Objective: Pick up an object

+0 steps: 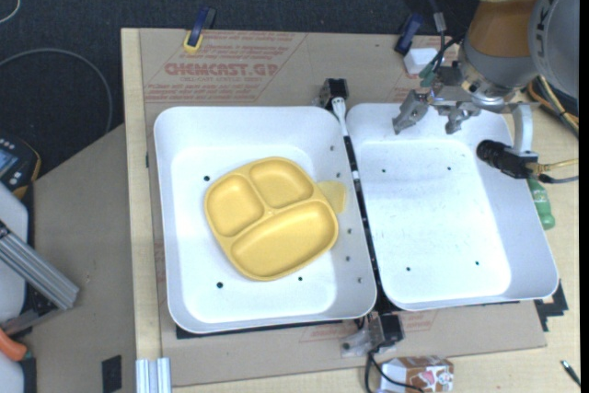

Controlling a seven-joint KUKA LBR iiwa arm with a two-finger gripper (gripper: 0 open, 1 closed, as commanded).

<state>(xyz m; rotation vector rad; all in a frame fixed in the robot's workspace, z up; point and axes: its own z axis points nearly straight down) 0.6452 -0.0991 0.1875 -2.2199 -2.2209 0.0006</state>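
yellow tray: a divided plastic plate (270, 218) with three compartments is lying flat in the left bin, tilted askew, near the bin's middle.
handling: it is looking light, stiff and smooth, probably slippery; the raised outer rim or a divider ridge is likely offering the best hold, since the flat wells are giving the fingers nothing to pinch.
left bin: the white bin (184, 290) is carrying the tray and a small pale yellow piece (333, 194) touching its right edge.
right bin: the white bin (515, 271) is showing a bare floor.
end effector: the end effector (433, 111) is hovering over the right bin's far edge, fingers spread, pinching nothing, well apart from the tray.
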